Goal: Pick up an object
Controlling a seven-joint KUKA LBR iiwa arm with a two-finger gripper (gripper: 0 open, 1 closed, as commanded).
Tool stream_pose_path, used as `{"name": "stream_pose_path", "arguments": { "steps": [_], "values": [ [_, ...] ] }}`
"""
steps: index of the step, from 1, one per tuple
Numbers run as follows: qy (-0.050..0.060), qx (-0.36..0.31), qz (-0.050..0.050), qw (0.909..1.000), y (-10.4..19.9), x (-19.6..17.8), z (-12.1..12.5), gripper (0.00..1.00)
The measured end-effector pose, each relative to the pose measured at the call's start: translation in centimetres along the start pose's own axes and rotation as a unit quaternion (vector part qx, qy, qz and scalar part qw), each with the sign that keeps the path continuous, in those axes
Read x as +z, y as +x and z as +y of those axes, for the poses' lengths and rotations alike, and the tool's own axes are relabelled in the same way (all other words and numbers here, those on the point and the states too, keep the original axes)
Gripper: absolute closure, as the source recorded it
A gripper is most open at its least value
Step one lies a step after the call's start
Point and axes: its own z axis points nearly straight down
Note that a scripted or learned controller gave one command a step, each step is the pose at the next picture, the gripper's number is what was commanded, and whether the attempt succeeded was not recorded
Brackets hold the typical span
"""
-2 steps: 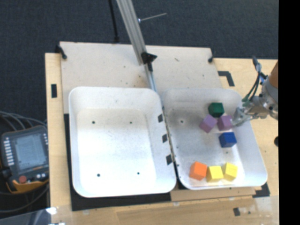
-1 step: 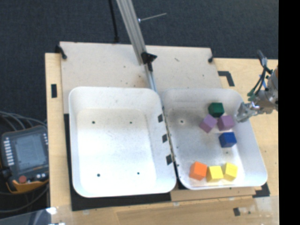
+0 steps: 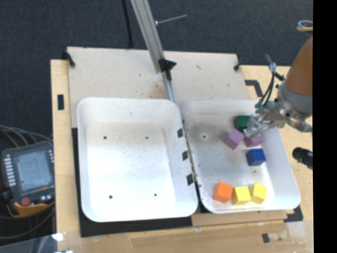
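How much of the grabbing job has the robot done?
Reaching looks done: the gripper is down in the right white bin, among the purple blocks and the green block. Whether it holds one is unclear. Lifting a block is left.

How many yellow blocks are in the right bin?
2: one yellow block beside the orange block, the other yellow block just right of it, along the near edge. The tool may hide others.
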Motion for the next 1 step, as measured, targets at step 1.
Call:
{"name": "stream_pose_path", "arguments": {
  "steps": [1],
  "values": [
    [0.0,-0.001,0.001,1.0,5.11,-0.89,-0.16,1.0]
  ]
}}
